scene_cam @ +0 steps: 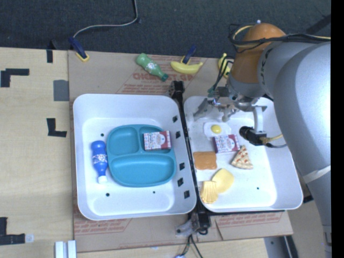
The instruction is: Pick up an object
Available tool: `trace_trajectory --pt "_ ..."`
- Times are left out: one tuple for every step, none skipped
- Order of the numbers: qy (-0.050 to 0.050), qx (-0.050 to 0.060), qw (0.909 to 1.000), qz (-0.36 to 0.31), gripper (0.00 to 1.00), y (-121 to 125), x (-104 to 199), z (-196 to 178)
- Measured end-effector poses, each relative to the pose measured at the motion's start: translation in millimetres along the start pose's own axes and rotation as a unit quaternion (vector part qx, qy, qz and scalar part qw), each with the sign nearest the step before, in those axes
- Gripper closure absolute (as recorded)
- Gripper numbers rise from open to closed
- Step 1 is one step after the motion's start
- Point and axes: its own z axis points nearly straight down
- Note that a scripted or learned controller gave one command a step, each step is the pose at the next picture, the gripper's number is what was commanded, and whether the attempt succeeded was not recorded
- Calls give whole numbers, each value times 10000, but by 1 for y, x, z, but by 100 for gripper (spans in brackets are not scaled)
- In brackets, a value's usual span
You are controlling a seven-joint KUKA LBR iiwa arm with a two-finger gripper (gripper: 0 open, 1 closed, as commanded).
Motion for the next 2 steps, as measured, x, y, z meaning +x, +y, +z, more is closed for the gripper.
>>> trace_trajectory --pt "-8 -13 10000 6 0 -15 -41 22" --pt "-14 -33 10000 2 100 -14 -41 11"
